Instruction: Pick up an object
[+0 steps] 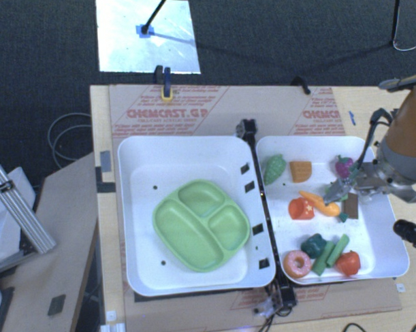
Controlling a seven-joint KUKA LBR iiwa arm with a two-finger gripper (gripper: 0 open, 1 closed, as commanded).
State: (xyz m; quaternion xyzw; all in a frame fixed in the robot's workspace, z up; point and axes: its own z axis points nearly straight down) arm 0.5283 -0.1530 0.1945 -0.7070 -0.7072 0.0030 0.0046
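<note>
The left bin (136, 164) holds a green divided plate (200, 225). The right bin (395, 244) holds the toy foods, and the arm (406, 138) reaches into it from the right. The gripper (342, 194) is low over the middle of this bin, and I cannot tell its state. Nearest to it is the orange carrot (320, 203), touching or just below-left of the tips. Its long axis runs from upper-left to lower-right, toward the gripper. A red tomato (301, 209) lies just beside it on the left.

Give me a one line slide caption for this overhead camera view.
Robot gripper hovers over toy food in the right bin, near the carrot; a green divided plate sits in the left bin.
</note>
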